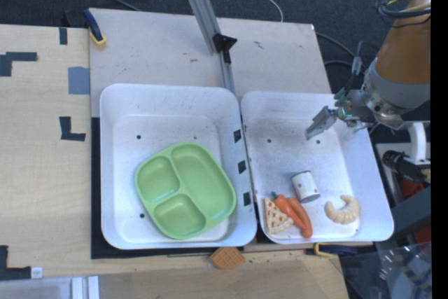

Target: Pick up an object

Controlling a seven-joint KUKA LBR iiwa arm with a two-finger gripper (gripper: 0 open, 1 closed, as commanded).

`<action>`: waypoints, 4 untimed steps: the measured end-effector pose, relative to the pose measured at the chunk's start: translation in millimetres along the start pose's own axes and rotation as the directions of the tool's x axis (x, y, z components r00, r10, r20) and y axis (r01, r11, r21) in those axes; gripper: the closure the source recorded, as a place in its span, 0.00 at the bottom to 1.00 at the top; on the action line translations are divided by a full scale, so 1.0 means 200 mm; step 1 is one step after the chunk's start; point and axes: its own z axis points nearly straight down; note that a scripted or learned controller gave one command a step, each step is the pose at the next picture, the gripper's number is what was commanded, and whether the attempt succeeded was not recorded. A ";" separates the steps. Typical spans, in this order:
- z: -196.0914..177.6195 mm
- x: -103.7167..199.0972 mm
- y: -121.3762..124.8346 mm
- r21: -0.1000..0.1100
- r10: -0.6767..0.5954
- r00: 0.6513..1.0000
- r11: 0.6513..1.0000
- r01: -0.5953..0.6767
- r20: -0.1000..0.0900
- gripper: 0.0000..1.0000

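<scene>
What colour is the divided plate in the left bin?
Light green. The divided plate shows plainly in the camera view, lying in the left bin.

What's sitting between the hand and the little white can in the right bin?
Nothing: in the camera view, only bare bin floor separates the hand from the white can.

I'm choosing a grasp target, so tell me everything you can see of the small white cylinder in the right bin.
The small white cylinder looks like a little can or cup: white, smooth side, with a darker grey end facing up and towards the far side of the bin. It lies tilted on the floor of the right bin, towards its near half. It stands apart from the carrot just below it and the shrimp-like piece to its right. The gripper hangs well above it, not touching it.
</scene>
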 end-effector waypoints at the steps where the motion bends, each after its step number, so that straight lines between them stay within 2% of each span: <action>1: 0.00 0.00 0.00 0.000 0.000 1.000 1.000 0.000 0.000 0.00; 3: 0.56 0.07 -0.01 0.006 0.001 1.000 1.000 -0.001 -0.001 0.00; 4: 0.81 0.07 0.00 -0.003 0.001 1.000 1.000 -0.001 0.002 0.00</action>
